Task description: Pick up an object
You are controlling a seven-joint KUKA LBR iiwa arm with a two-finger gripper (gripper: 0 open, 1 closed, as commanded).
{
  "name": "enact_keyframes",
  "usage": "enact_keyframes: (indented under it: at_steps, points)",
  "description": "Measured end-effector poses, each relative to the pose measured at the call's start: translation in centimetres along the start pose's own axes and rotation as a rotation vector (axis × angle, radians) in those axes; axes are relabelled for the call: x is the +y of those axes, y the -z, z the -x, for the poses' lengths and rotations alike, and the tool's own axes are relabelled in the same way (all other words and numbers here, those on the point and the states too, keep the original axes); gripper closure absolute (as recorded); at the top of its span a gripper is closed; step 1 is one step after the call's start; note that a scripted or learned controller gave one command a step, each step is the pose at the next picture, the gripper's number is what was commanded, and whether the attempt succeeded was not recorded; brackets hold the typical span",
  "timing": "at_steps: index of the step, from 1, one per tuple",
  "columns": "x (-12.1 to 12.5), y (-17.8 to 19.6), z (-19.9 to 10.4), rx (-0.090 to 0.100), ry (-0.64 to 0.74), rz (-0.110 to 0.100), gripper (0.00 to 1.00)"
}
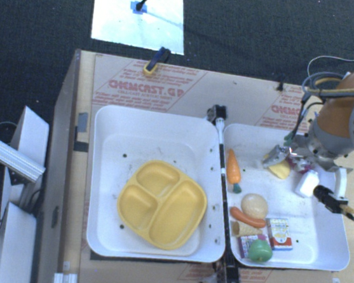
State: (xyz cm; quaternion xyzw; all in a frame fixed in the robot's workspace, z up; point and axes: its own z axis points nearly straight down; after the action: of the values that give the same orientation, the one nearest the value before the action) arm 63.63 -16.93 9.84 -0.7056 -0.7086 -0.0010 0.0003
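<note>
Arm: grey with an orange band, reaching in from the right over the far part of the right bin.
Jaws: low over the far end of the right bin, at the pale yellow piece; open or closed cannot be told from this slant.
Pale yellow piece: on the right bin floor, touching or just under the metal fingertips.
White bottle: just right of the yellow piece, lying tilted.
Right bin: white, shallow, holding the small things.
Carrot: orange, lying along the left wall of the right bin.
Pale round object: mid bin, near of the carrot.
Sausage: orange-red, touching the near side of the round object.
Small red-and-white box: right of the sausage.
Green ball: near left corner of the right bin.
Left bin: white, beside the right bin.
Yellow divided plate: in the left bin, toward its near side.
Counter: brown printed board under both bins.
</note>
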Motion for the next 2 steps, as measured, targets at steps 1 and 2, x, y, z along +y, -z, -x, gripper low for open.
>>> enact_keyframes:
  at_steps: [1,2]
  points:
    - [-0.2,-0.3,0.9,0.018,0.006,-0.005,0.0]
    - [1.2,-1.6,1.8,0.022,0.0,-0.033,0.0]
